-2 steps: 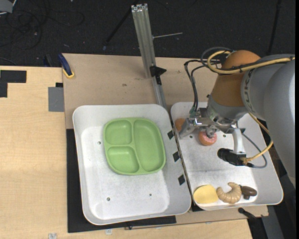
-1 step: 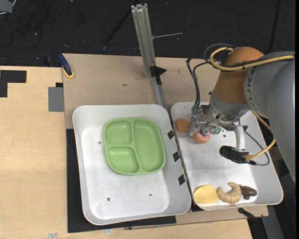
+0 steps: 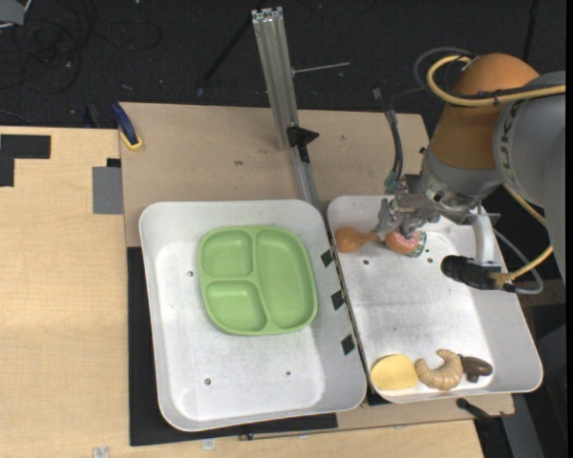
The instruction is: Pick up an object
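My gripper (image 3: 402, 225) is low over the far end of the right bin (image 3: 430, 303), right above a small pink and white round thing (image 3: 406, 244) that it touches or nearly touches. Part of that pink thing is hidden by the gripper. Just to its left lies an orange-brown piece (image 3: 349, 240) against the bin's far left corner. At the near end of the same bin sit a yellow round thing (image 3: 393, 373), a tan curved piece (image 3: 441, 370) and a dark brown piece (image 3: 477, 365) side by side.
The left bin (image 3: 172, 351) holds a green divided plate (image 3: 258, 280). A metal post (image 3: 282, 103) rises behind the bins. Black clips (image 3: 336, 299) mark the ridge between the two bins. The right bin's middle floor is bare.
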`<act>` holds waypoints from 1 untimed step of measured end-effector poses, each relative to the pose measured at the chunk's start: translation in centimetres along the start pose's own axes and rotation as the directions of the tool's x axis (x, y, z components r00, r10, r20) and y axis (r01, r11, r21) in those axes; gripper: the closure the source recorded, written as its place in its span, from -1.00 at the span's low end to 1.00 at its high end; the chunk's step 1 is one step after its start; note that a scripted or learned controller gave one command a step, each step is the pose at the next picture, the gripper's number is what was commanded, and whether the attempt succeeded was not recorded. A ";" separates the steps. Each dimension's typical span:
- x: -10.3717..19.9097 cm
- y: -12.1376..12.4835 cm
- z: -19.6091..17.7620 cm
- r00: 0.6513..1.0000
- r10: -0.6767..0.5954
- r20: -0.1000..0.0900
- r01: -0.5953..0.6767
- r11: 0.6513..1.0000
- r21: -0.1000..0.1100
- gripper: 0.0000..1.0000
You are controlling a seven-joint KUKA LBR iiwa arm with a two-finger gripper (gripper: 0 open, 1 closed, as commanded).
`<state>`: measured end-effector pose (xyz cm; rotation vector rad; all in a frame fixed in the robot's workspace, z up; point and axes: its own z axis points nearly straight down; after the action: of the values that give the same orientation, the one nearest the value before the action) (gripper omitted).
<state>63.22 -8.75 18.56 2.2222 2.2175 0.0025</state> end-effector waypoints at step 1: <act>0.6 -0.4 -4.7 1.000 -0.003 0.000 0.003 1.000 0.001 1.00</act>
<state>62.84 -8.14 23.22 2.2189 2.2218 0.0024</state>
